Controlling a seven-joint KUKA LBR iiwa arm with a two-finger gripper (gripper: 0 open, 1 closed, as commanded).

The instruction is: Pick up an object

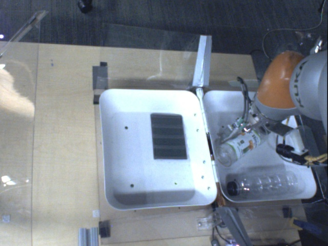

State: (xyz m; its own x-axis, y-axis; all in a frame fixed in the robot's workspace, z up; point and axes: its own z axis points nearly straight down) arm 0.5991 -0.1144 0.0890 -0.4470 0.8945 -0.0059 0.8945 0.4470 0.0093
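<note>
Two bins: a left bin (110, 152) and a right bin (220, 104) sit side by side on the desk (61, 137), their inner rims touching.
Left bin contents: one dark ribbed rectangular pad (168, 136), lying flat near the middle, long side running away from the camera.
Right bin contents: a small clear bottle (237, 148) with a green-and-white label, and a larger clear plastic bottle (262, 183) with a dark cap.
Small bottle: lies on its side near the bin's middle, close to the dividing rim; its long axis runs from lower left to upper right.
Large bottle: lies along the near wall of the right bin, long axis left to right, cap toward the left.
Arm: reaches in from the right, orange band above the wrist.
Gripper (245, 127): low over the upper right end of the small bottle.
Fingers: I cannot tell whether they are apart or closed; cables and glare hide them.
Key relation: the small bottle extends down and left from the gripper, touching or just beside it; the large bottle is farther, toward the camera.
Judgement: the small bottle looks the likelier target, and a grip across its narrow width would suit.
</note>
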